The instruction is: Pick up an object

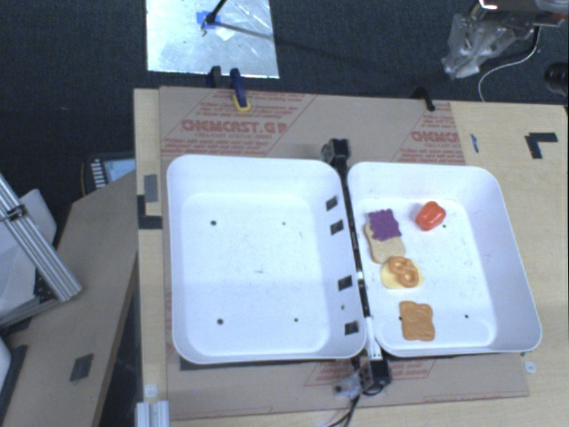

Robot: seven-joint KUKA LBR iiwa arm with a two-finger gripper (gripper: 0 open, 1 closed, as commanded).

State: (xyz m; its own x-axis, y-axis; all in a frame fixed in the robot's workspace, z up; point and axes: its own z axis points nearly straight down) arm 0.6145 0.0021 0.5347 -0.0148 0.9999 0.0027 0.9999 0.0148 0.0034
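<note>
The hand (480, 38) hangs high beyond the right bin (507, 238), well clear of the red toy (430, 214); its grip I cannot tell.

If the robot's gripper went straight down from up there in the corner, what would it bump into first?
Probably just the dark floor beyond the bench. The gripper hangs past the far edge of the right bin, so the toys in it aren't underneath. Its height and exact pointing are hard to judge from this view.

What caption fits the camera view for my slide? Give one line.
Gripper raised beyond the bench; right bin holds red pepper, purple-topped toast, pretzel, and brown cracker.
</note>
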